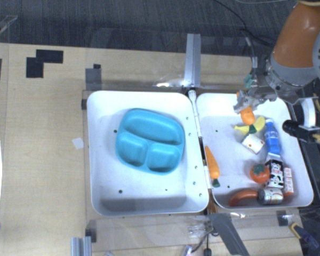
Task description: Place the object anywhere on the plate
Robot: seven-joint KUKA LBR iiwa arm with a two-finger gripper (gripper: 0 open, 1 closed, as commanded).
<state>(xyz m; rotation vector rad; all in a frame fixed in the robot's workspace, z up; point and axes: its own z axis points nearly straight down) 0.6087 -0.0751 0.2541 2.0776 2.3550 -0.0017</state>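
The pale wooden bench [37, 159] fills the room's visible floor of work, with black square markings at its far left and dark carpet-like ground beyond its far edge. On it sit two shallow white plastic bins divided by a metal rail: the left bin [104, 196] and the right bin [224, 159].

Taking the blue three-compartment plastic plate [149, 138] as landmark: it lies in the middle of the left bin, with bare white floor all round it. The grey arm with its orange band [298, 31] reaches in well to the plate's right, over the far corner of the right bin. Its two-finger gripper [249, 101] hangs there directly above a small orange toy piece [247, 116], seemingly touching or just over it; whether the fingers are parted or closed on it I cannot tell.

Also right of the plate, nearest first: an orange toy carrot [213, 164] against the dividing rail, a red sausage-shaped toy [242, 197], a white block [251, 142], a yellow banana-like toy [253, 126], a red tomato-like toy [260, 173], a blue-and-white bottle [271, 138], and a black-and-white printed can [276, 175].

The step in hand looks like the pick: nothing rests on the plate yet. Next the orange piece must be secured, lifted clear of its neighbours, carried left over the rail, and set down on the plate.
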